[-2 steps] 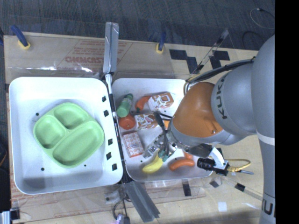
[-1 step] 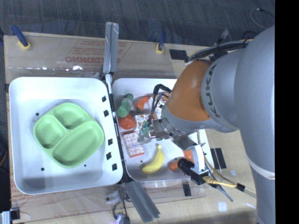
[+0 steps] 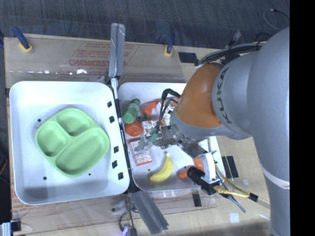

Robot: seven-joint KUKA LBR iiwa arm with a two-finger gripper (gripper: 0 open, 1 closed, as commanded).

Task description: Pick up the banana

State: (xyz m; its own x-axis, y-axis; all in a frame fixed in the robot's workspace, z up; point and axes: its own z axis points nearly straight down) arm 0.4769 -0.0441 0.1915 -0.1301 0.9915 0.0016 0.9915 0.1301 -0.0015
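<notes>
Banana lies in the right bin, just below the claw (toward the near rim), apart from it. Whether the claw is spread or pressed together, one cannot tell. Left of the claw, in the other bin, sits a green divided plate.

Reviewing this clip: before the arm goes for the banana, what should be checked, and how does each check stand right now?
1. Banana in view, lying in the right bin: ok.
2. Top of banana uncovered: ok.
3. Space around it: not ok on its right, an orange item lies close; a printed packet lies to its upper left.
4. Gripper above the banana: not ok, it sits over the clutter further up the bin.
5. Fingers' state: cannot tell.
6. Green divided plate in the left bin, out of the way: ok.
</notes>
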